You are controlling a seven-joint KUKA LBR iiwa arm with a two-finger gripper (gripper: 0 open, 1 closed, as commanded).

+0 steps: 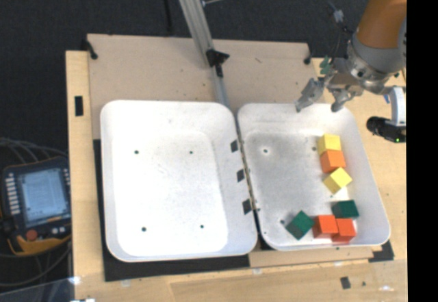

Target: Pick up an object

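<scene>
Approach step: nothing grasped yet.
The gripper, fingers spread apart, hovers over the right bin's far edge; the nearest yellow block lies nearer, so it must descend.

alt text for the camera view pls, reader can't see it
The arm's claw hangs open over the far rim of the right bin, holding nothing. That bin holds coloured blocks along its right and near sides: a yellow block, an orange block, another yellow block, two green and two more orange. The left bin sits beside it.
</scene>
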